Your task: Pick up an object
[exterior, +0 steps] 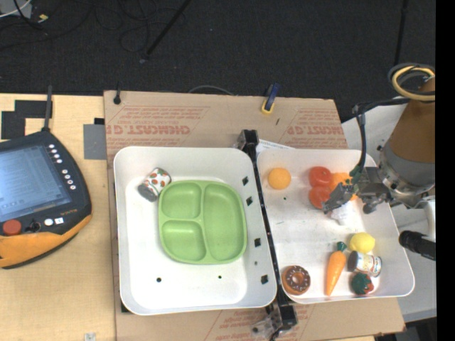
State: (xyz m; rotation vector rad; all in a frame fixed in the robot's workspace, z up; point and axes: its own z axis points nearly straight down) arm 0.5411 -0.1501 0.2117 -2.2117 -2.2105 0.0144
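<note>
**Red pieces under the gripper, no grasp yet to be seen**

Red pieces (320,185), two rounded tomato-like shapes, lie in the right bin (298,258) toward its far side, and they look the likeliest thing to be picked, since the gripper (341,199) hangs just beside them on the arm's side. Whether the jaws stand wide or narrow I cannot tell; the dark wrist parts overlap there, and nothing is plainly seen between them. A scrap of orange shows close to the gripper, but whether it is a separate object or part of the rig is unclear.

Also in the right bin: an orange ball (279,178) beyond the red pieces, away from the arm; a lemon (362,243), a carrot (334,272), a doughnut (296,279) and a small can (368,264) toward the near edge. The left bin (135,261), beside the right bin, bears a green divided plate (202,222) and a small patterned can (154,183).

By my judgement the step in hand is the approach, with the grasp not yet shown. The next move calls for centring over one red piece, closing on it, then lifting straight up without nudging its neighbour.
</note>
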